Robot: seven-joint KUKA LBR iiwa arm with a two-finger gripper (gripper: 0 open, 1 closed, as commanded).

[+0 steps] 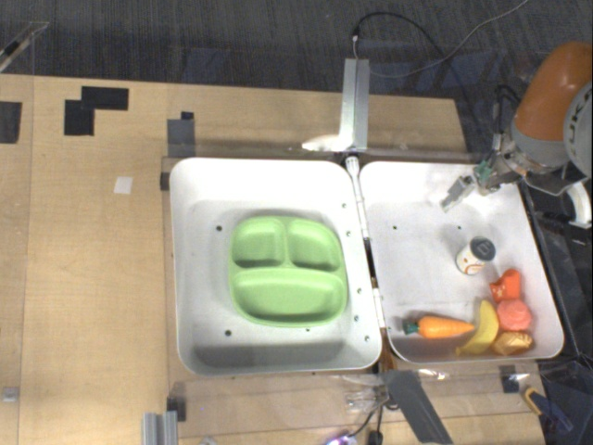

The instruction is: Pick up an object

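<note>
The right bin [408, 202] holds the toys. A small round white and orange piece with a dark top [475, 255] lies near the bin's middle. Along the front wall lie an orange carrot [443, 326] and a yellow banana [482, 327]. Packed into the front right corner are an orange-red fruit [505, 286], a pink-red fruit [514, 315] and a golden-brown piece [512, 343]. My gripper [468, 185] hangs over the bin's back right part, open, nothing between its fingers. It is well behind the round piece and apart from every toy.
A green divided plate [287, 269] lies in the left bin [199, 248]. A metal post [356, 105] rises behind the wall between the bins. My arm's orange band [554, 86] is at the right edge, and cables run behind it.
</note>
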